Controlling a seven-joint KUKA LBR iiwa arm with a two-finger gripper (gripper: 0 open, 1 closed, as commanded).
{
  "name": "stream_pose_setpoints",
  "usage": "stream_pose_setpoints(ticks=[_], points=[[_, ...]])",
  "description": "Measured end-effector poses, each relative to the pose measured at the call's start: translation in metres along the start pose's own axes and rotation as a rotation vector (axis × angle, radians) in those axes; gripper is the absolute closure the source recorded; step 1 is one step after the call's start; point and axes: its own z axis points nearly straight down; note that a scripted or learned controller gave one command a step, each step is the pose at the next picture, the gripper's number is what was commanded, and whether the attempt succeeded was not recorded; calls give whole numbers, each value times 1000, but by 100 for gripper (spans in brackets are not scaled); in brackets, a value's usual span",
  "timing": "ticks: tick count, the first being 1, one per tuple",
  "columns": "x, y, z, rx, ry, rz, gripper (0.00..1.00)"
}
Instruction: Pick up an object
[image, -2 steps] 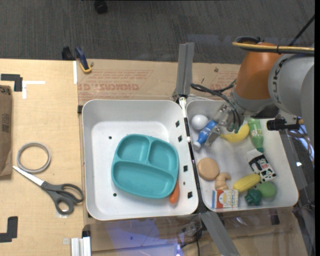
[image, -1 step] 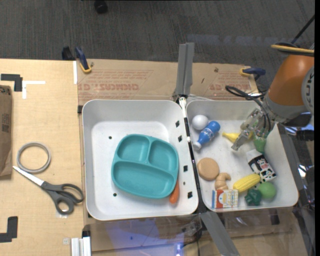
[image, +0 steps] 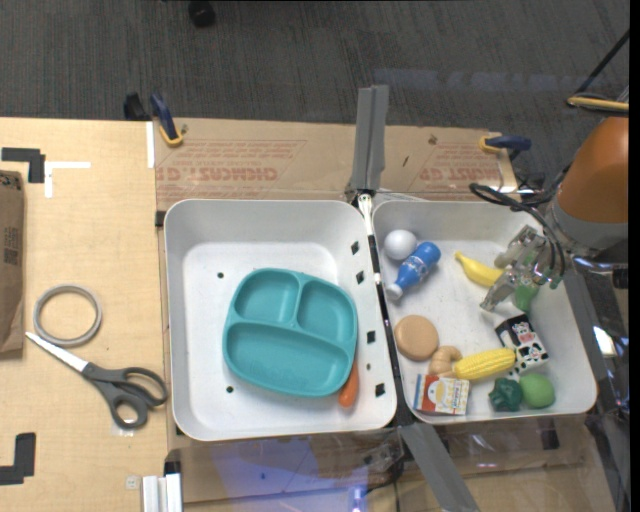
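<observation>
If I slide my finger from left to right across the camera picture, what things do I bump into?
Roll of clear tape → grey-handled scissors → teal divided plastic plate → orange toy carrot → round tan toy bread roll → yellow toy banana → robot gripper.

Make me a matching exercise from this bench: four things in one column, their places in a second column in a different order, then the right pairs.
Things
1. teal divided plate
2. scissors
3. corn cob
4. white ball

Places
A. right bin, near its front edge
B. bench top, left of both bins
C. left bin, in the middle
D. right bin, far left corner

Pairs: 1-C, 2-B, 3-A, 4-D
</observation>
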Motion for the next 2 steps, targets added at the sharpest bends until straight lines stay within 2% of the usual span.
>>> stream_pose_setpoints(ticks=[2], points=[[78,-54,1,2,0,298,0]])
